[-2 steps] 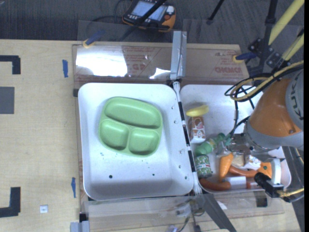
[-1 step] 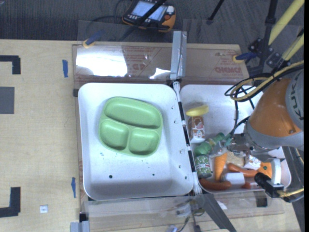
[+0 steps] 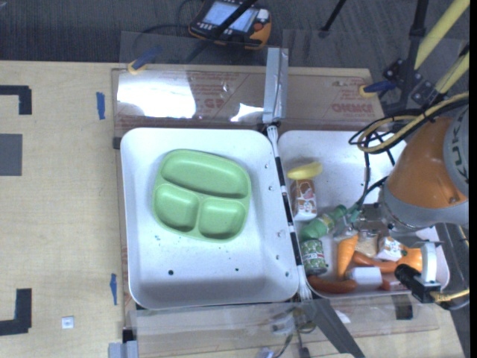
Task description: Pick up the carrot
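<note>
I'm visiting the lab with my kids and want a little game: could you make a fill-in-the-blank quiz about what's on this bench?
1. The green plate with three sections lies in the ____ bin.
2. The carrot lies in the ____ bin.
3. The band on the arm is coloured ____.
4. The arm reaches in over the bin that holds the ____.

Missing words: left; right; orange; carrot

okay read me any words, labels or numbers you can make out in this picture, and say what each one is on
None can be read for certain.
Red print on the clear panels behind the bins: blurred.
Labels on the small bottles in the right bin: too small.
Handheld screen on the floor: too small.
</note>
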You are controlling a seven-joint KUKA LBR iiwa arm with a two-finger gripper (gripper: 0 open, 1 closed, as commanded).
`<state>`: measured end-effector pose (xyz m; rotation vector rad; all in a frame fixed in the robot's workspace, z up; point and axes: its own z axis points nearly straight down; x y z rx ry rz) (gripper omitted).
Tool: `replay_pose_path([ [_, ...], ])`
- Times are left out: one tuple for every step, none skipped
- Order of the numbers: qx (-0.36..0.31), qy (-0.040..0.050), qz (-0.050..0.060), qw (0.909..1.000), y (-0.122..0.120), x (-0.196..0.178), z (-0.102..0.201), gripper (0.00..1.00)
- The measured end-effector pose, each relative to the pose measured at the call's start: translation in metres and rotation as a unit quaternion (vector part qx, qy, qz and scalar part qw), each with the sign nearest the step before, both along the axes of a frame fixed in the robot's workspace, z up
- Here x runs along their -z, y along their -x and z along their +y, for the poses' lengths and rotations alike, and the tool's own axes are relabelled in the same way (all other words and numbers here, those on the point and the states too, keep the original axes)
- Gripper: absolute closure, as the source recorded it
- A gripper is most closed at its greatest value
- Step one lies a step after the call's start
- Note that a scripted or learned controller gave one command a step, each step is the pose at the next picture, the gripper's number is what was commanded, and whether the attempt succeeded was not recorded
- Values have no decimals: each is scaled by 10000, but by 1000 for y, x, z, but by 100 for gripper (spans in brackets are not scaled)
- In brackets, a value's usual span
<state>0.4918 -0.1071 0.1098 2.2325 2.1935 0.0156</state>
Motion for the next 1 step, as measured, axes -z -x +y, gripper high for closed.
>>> replay_pose_path([
  [546, -8, 81, 9985, -46, -81, 24, 100],
])
